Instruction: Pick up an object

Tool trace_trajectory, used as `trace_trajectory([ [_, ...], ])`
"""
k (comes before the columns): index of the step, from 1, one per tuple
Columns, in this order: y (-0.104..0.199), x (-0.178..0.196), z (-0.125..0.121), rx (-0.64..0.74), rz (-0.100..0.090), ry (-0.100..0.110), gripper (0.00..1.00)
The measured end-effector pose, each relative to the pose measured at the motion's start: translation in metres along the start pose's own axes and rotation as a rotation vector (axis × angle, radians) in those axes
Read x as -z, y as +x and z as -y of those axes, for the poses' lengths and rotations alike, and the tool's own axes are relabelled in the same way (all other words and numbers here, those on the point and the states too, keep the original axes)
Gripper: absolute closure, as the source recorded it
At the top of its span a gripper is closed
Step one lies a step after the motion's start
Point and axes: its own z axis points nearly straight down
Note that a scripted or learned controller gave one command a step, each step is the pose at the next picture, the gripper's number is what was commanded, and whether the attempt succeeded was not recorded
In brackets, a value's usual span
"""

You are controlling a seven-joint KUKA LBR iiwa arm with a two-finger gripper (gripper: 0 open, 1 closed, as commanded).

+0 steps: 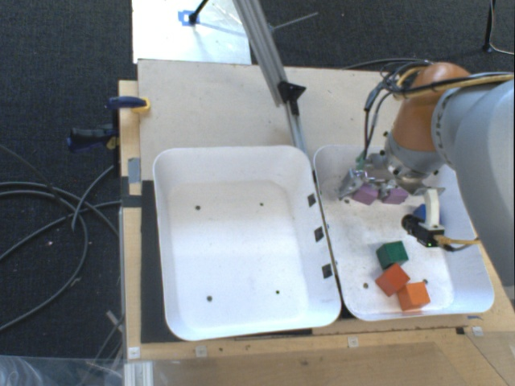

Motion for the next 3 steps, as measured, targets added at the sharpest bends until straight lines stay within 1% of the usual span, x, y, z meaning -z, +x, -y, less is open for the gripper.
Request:
trace_trajectory([
  [1, 0.0, 0.0, 0.002, -0.001, 0.0, 0.004, 0.0],
  [2, 0.0, 0.012, 0.001, 0.003, 0.001, 0.002, 1.0],
  [3, 0.089, 0.105, 0.002, 0.007, -0.005, -0.003, 1.0],
])
